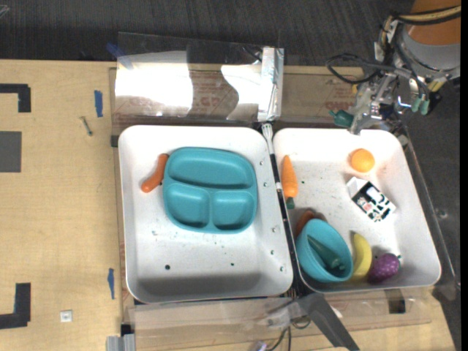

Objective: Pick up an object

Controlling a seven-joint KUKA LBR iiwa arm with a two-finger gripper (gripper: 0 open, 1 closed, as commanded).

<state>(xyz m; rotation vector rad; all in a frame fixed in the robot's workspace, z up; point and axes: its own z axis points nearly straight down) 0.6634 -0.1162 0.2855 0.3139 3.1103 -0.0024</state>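
Two white bins sit side by side on the table [51, 218]. The left bin [146, 269] holds a teal divided plate [210, 189] near its middle, with a small orange sausage-shaped piece [153, 173] lying tilted just beside the plate's left edge.

The right bin [420, 218] holds several things. An orange carrot [289, 177] lies along its left wall. An orange ball [361, 160] rests toward the far side, and just nearer than it lies a small black-and-white box [372, 200], turned at an angle. In the near part a teal cup [325, 251] lies on its side, with a brown piece [308, 217] touching its far edge. A yellow banana [361, 254] lies against the cup's right side, and a purple plum-like fruit [385, 267] sits just right of the banana.

The arm comes in at the far right corner, and its tool [360, 119] hangs over the far rim of the right bin, beyond the orange ball and apart from it. Nothing shows between its fingers; whether they stand wide or narrow cannot be told from this view.
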